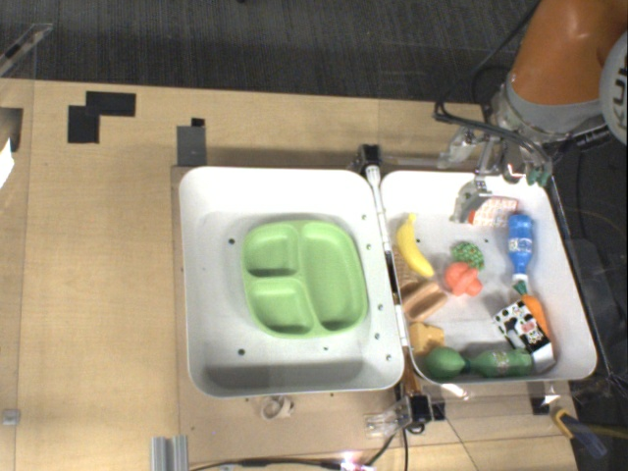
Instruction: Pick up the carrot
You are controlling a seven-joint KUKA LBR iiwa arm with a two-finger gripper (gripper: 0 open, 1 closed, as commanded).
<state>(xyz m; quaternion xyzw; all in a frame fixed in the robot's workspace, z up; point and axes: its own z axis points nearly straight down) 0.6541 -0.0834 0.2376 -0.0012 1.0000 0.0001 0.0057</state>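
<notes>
Hand (474, 201) perhaps above right bin (579, 312); carrot (537, 315) inside.

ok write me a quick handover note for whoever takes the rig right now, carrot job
Gripper: at the far end of the right bin, low above a small red and white item. Whether the jaws are open or shut cannot be told, and nothing shows between them.
Carrot: lying mid-bin, beside the green broccoli piece, right of the banana, apart from the gripper.
Left bin: holds the green divided tray.
Done: no pickup visible.
Left: move over the carrot, grasp it, lift.
</notes>
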